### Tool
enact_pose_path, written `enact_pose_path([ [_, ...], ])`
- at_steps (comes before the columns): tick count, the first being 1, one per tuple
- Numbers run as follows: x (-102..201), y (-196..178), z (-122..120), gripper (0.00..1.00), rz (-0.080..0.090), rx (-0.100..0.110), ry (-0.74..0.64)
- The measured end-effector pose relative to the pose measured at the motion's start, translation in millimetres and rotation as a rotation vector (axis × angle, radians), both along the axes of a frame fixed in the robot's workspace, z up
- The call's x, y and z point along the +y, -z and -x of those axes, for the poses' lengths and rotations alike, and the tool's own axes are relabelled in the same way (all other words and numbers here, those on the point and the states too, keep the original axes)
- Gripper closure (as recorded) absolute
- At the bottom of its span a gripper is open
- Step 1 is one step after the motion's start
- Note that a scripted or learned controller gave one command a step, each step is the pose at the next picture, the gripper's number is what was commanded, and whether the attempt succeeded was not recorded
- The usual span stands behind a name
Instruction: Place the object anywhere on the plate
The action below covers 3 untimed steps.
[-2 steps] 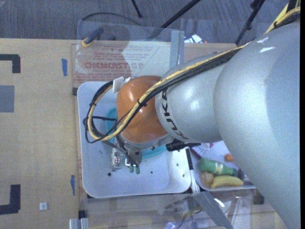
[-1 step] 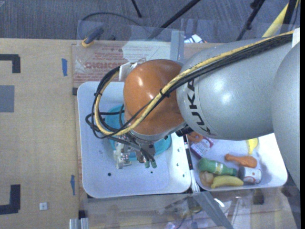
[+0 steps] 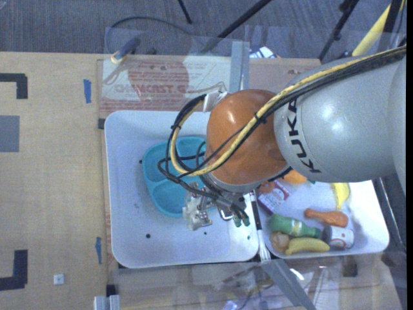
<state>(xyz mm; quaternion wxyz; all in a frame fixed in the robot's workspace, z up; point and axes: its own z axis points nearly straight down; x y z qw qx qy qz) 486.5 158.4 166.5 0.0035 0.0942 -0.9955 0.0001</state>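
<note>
Bench (image 3: 51, 173) of pale wood, grey carpet beyond; hand (image 3: 197, 215) beside teal plate (image 3: 169, 173), its grip unreadable.

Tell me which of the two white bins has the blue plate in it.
The left bin, under the pincer, holds the blue plate; the right bin holds toy food.
</note>
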Motion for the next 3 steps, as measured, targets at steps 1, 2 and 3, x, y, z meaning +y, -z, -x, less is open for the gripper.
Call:
enact_pose_path([
  [1, -46.9, -26.6, -48.9, 1.00, -0.003, -0.005, -0.090],
  [2, -46.7, -26.6, -48.8, 0.00, -0.003, -0.005, -0.090],
  [3, -46.1, -34.4, -49.9, 1.00, -0.006, -0.003, -0.088],
])
